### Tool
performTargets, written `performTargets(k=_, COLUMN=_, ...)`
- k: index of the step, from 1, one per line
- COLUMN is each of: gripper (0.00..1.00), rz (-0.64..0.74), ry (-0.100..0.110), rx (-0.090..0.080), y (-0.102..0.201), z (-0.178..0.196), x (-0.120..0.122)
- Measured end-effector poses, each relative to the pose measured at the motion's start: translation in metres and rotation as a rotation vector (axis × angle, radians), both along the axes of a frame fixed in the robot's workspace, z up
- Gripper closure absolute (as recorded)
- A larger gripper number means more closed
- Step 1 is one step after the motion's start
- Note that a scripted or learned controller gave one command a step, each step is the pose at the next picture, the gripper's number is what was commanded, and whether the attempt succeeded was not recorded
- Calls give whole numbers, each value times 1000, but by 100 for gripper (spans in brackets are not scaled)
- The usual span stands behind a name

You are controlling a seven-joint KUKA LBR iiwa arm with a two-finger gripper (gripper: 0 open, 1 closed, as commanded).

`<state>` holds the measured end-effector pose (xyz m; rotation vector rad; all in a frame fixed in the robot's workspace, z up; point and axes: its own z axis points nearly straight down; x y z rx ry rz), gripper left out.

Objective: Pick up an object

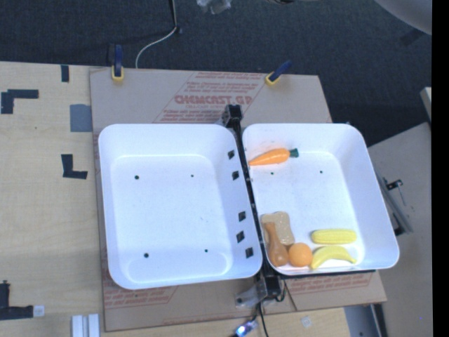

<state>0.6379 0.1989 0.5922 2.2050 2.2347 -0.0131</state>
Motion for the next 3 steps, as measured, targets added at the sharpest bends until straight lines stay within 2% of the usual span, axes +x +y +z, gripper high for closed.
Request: performTargets(k=3, gripper=100, rz=-2, ry=-12, rx=0, y=2, z=29, x=1)
